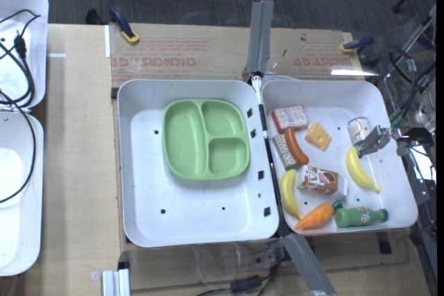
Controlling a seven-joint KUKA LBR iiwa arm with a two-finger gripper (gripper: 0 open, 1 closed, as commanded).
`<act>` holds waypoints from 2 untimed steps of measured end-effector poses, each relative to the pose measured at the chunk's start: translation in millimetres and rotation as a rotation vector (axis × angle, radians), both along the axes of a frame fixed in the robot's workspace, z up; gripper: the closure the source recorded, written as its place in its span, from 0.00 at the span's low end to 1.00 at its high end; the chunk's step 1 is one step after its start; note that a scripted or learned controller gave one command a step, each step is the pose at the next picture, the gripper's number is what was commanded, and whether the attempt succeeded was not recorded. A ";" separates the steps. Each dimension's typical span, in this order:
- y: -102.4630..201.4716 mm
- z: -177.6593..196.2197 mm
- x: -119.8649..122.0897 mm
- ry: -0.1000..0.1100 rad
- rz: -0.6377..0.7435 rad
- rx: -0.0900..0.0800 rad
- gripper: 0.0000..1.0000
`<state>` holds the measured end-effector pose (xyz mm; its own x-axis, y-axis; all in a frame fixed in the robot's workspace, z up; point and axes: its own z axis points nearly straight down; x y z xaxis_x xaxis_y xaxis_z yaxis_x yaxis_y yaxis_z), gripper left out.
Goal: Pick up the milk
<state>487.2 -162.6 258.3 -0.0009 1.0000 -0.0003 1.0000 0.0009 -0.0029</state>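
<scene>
End effector point(373, 141) hovers at the right bin's point(388, 102) far side, by the can point(357, 128) and banana point(361, 170); grip state, cannot tell. Milk point(318, 181) lies mid-bin, untouched, apart from it. Approach step: next, swing left over the carton

Milk point(318, 180) lies among toy food in right bin point(388, 107)

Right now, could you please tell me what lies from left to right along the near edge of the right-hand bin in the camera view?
Curved yellow banana → orange plastic carrot → green plastic bottle lying on its side. The brown-and-white milk carton sits just behind the carrot.
</scene>
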 end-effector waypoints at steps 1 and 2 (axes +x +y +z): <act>0.0 0.0 0.0 0.000 0.000 0.000 0.00; 70.8 -148.0 23.0 0.003 -0.185 0.000 0.00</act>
<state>510.1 -91.8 110.4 0.1835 0.9830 -0.0005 0.9830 -0.1835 -0.0054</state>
